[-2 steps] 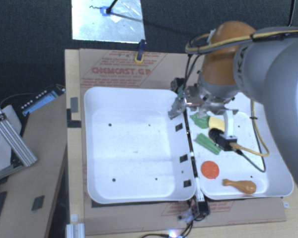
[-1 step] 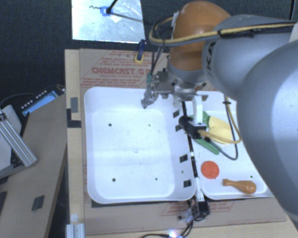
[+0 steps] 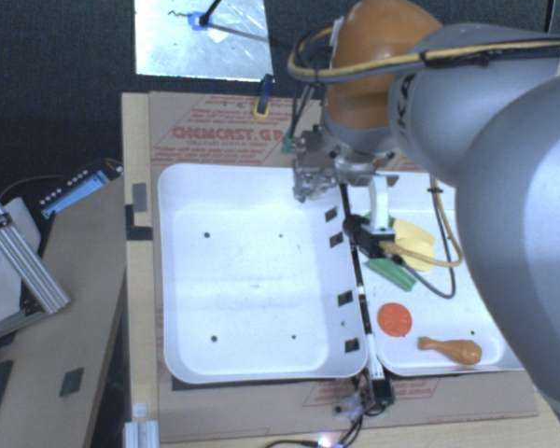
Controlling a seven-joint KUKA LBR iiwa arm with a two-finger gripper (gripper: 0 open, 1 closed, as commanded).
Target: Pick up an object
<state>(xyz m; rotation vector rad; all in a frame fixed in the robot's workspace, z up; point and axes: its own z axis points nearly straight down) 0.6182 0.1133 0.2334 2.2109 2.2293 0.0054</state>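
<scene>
At the near edge of the bench [image 3: 84, 343] a small tangle of wires and a connector [image 3: 364, 401] sits just below the seam where the two white bins meet; the bins rest on a sheet of brown cardboard printed with red lettering [image 3: 215, 131]; in the right bin [image 3: 448, 367], closest to the camera, lies a tan drumstick-shaped toy [image 3: 453, 348] near the bin's front wall, and just beyond it, toward the seam, a round orange-red disc [image 3: 395, 319]; farther in lies a green, pod-like piece [image 3: 390, 273], slanted, with a pale yellow wedge [image 3: 413, 242] just behind it, the two close together or touching; a row of dark clips [image 3: 343, 299] runs along the divide between the bins; the left bin [image 3: 182, 250] shows bare white floor marked by a few small dark dots; the grey arm [image 3: 504, 157] sweeps in from the right and covers much of the right bin's far side, its orange band [image 3: 378, 35] rising above the wrist; the tool [image 3: 303, 190] hangs over the far end of the seam, at the left bin's far right corner, and whether it is released or clenched cannot be told from this angle; nothing shows between its tips; beyond the bins a yellow-and-blue clamp [image 3: 262, 101] stands at the cardboard's far edge, and behind it lies a shiny metal plate [image 3: 201, 26].
</scene>
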